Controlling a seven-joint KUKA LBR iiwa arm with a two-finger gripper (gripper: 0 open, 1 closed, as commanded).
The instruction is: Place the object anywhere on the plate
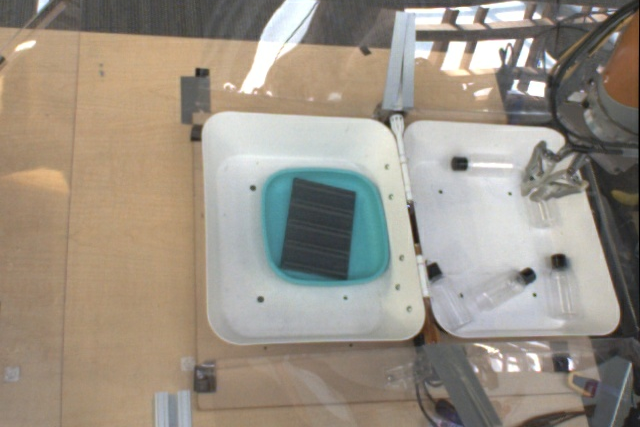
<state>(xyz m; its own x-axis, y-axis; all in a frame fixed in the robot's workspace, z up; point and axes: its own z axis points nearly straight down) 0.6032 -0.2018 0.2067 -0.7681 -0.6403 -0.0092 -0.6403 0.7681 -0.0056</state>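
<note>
A teal plate (372,245) with rounded corners lies in the middle of the left bin (230,215). On it rests a dark grey ridged rectangular block (319,229), flat and slightly turned, well inside the plate's rim. My gripper (553,179) hangs over the upper right part of the right bin (480,225), far from the plate. A clear vial (543,212) lies just below it; whether the gripper touches it is unclear.
Several clear vials with black caps are scattered in the right bin: one at the top (478,163), one low in the middle (500,290), one at the right (562,287). A metal divider rail (398,65) runs between the bins at the back.
</note>
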